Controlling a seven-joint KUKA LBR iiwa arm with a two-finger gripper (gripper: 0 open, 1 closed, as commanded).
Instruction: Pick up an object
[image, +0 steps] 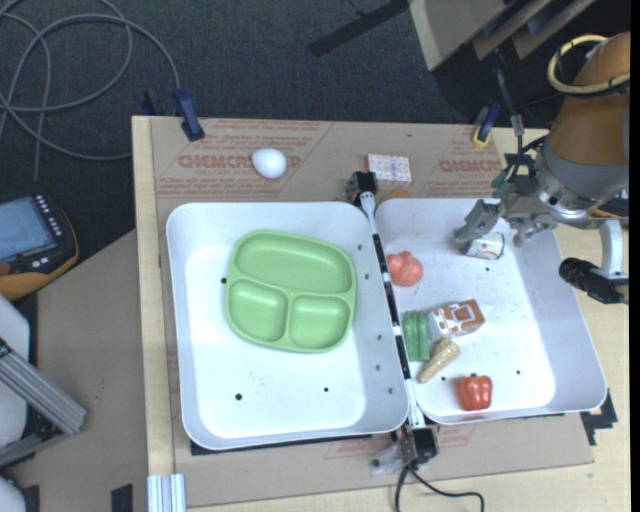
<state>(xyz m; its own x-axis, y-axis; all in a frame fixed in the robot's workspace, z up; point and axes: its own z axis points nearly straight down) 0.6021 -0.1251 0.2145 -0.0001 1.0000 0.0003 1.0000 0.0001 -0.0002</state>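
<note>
Pincer (490, 228) hung low over the right bin (560, 330), at about one o'clock of that bin's floor. My grey wrist and orange band came in from three o'clock. Fingers (473, 226) stood apart, one at nine o'clock and one at three o'clock of a small white-and-orange object (488, 246), which lay on the bin floor just below and between them. I could not tell whether either finger touched it; it was not lifted.

Other things in the right bin: a pink rounded object (405, 268) near the dividing wall at about ten o'clock; a green flat piece (414, 335) against that wall lower down; a white-and-brown packet (458, 319) just beside it toward three o'clock; a tan cone-shaped item (438, 360) touching or nearly touching the green piece at its five o'clock; a red pepper-like object (475, 391) at six o'clock of the bin, apart from the rest.

Left bin (200, 400) carried a green divided plate (292, 291), lying flat near its centre.

On the worktop (160, 300) beyond the bins, at twelve o'clock: a white egg-shaped object (268, 162) and a small patterned box (389, 167), well apart from each other.
</note>
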